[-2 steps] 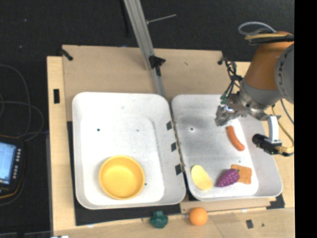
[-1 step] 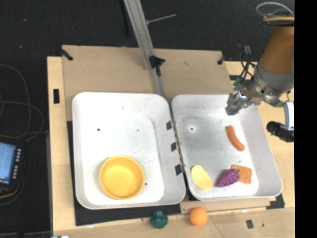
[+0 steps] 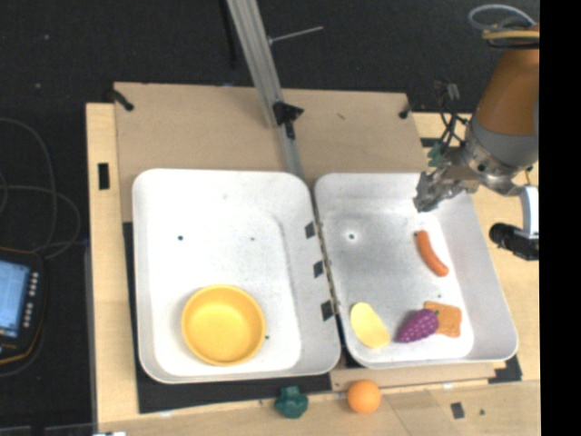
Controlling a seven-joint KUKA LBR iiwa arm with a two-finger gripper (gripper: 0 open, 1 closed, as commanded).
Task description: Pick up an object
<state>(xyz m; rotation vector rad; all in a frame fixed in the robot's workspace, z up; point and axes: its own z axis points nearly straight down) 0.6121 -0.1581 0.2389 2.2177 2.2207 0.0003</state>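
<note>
The right bin [image 3: 381, 207] holds an orange sausage-shaped toy [image 3: 431, 252], a pale yellow lemon-like piece [image 3: 369, 324], a purple grape bunch [image 3: 418, 326] and an orange block [image 3: 446, 319]. My gripper [image 3: 428, 195] hangs over the bin's far right corner, above and a little behind the sausage toy, with nothing visible between its fingers. A yellow bowl [image 3: 222, 324] sits in the near part of the left bin [image 3: 218, 216].
An orange ball [image 3: 363, 396] and a small green object [image 3: 291, 402] lie on the bench in front of the bins. A metal pole [image 3: 263, 71] slants up behind the bins. A tablet [image 3: 14, 302] lies at the far left.
</note>
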